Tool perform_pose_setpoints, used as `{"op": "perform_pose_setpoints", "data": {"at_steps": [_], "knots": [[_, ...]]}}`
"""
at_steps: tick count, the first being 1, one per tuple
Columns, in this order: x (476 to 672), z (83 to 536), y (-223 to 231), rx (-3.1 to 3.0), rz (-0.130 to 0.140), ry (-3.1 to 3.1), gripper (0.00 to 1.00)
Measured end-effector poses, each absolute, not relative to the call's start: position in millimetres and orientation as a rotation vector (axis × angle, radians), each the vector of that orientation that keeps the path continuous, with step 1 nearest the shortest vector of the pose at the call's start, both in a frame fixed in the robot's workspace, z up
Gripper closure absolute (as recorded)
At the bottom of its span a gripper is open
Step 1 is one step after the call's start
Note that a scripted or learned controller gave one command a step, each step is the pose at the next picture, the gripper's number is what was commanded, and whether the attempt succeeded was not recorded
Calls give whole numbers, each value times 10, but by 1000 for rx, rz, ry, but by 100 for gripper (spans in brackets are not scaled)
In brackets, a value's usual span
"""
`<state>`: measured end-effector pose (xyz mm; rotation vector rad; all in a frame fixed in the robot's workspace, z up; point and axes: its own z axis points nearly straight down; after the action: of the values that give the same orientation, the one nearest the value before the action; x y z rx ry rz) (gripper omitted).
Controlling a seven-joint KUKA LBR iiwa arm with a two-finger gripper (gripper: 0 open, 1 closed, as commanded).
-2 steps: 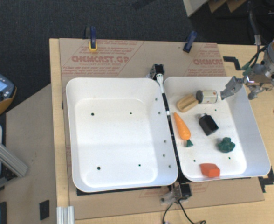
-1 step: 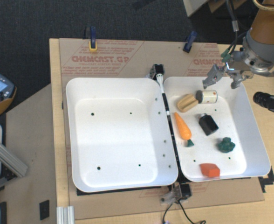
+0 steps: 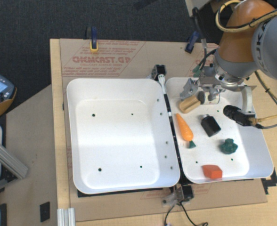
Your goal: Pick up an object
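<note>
Camera view, slanted down: you have the left bin [image 3: 115, 131] as the big blank landmark, and everything worth noting lies to its right. Right bin [image 3: 256, 149] touches it along the shared rim, so all loose items are gathered in one tray within the arm's reach from that side.

Arm [image 3: 251, 32], grey with orange band, hangs over the right bin's far end, wrist pointing down. Gripper [image 3: 200, 94] sits low, near the bin rim next to the left bin. Jaw state: you cannot tell from this angle; hardware hides the gap.

Likely target, as I judge it: the tan block [image 3: 189, 103], touching or just under the gripper, closest item to the left bin's far right corner. It looks like a short, pale wooden piece, rounded, lying tilted. Whether it is between the jaws is unclear.

Smaller items, going away from the left bin:
- orange carrot [image 3: 184, 127], just beside the shared rim, lying lengthwise
- black block [image 3: 210, 125], further right
- red block [image 3: 212, 172], near edge
- green lump [image 3: 229, 146], well right
</note>
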<state>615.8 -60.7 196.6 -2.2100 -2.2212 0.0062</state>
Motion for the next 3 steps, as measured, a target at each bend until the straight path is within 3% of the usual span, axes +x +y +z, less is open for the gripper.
{"op": "perform_pose_setpoints", "data": {"at_steps": [1,2,3], "knots": [[5393,1695,-1151,-2224,10,-2208,0],[5680,1066,-969,-2225,-6,-2223,0],[5781,1004,-986,-2238,-12,-2232,0]]}}
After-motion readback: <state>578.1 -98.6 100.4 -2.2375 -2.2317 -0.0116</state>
